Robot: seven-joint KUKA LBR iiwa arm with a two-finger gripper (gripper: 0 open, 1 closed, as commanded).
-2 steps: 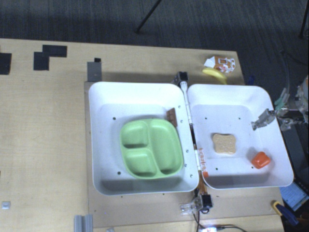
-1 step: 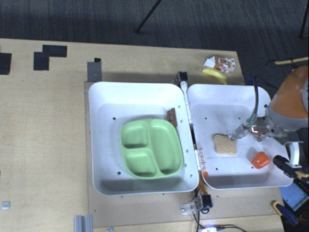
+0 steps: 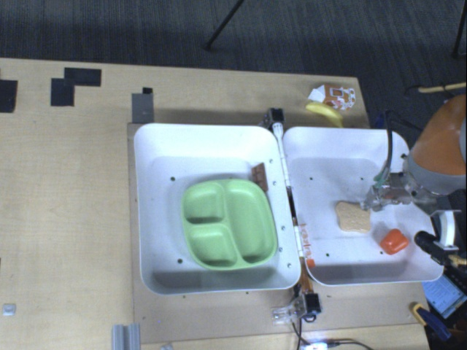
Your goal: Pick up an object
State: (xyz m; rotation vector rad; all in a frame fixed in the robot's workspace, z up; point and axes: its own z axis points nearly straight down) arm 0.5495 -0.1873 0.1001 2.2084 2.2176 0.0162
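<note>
Wooden bench (image 3: 66, 217): end effector (image 3: 373, 201) touching tan block (image 3: 354, 217); its state is unclear.

a robotics lab: a pale plywood bench (image 3: 66, 217) marked with black tape squares (image 3: 73, 84) carries two shallow white plastic bins (image 3: 157, 195), loose cables (image 3: 306, 327), above dark grey carpet (image 3: 146, 13).
</note>
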